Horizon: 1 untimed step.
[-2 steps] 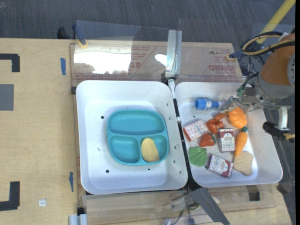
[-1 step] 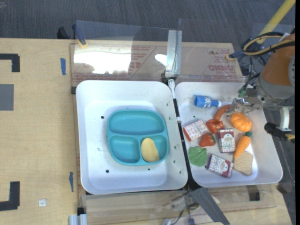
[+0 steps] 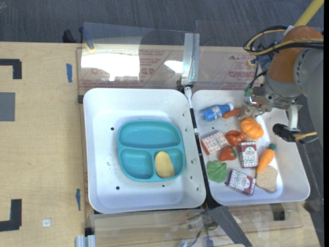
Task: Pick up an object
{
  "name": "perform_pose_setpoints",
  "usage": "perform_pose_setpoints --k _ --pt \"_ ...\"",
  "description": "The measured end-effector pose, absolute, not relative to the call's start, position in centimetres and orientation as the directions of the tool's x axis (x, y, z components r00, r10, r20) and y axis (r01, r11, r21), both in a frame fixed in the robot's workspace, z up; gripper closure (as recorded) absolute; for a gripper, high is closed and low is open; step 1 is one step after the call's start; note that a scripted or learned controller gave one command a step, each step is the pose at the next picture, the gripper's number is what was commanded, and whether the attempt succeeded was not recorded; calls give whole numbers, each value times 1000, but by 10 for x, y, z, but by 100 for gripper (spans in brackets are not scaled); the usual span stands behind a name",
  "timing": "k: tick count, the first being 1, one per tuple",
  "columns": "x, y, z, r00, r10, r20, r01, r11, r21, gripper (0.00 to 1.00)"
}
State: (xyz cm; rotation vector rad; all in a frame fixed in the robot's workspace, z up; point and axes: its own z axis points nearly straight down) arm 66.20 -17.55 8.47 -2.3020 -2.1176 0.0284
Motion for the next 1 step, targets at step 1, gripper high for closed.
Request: perform_pose_setpoints --k 1 --pt "648 -97 213 95 996 2 995 -95 17 100"
